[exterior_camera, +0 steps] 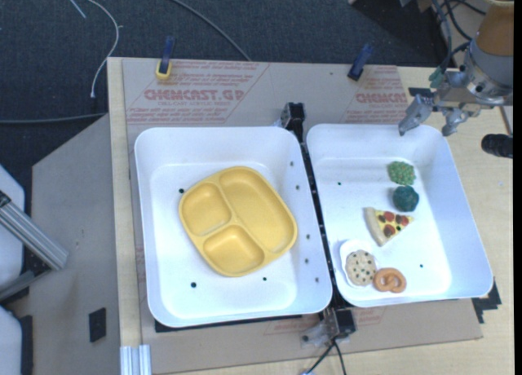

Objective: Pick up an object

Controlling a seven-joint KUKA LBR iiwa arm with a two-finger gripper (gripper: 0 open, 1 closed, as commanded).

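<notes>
Plainly, the approach step is in hand: nothing has been grasped, and the gripper [431, 118] is seen spread open and bare, its two fingers splayed above the far rim of the right bin [457, 202], at about one o'clock from that bin's middle.

Five candidate objects are laid in the right bin. A green broccoli piece [400, 172] is placed nearest the gripper, with a dark teal ball [405, 198] just beside it toward six o'clock. A pizza slice [387, 223] is found near the bin's centre. At seven o'clock a cookie [360, 266] and a pretzel [390, 280] are set side by side, the cookie on a small white disc. A yellow divided plate [236, 218] is held in the left bin [155, 202].

For the next move, a short travel toward seven o'clock and a descent over the chosen item would be called for; the broccoli piece is judged the closest target. Its closeness to the ball may crowd one finger. Open floor is left toward three o'clock and along the far wall, whereas the cookie and pretzel are crowded against the near rim.
</notes>
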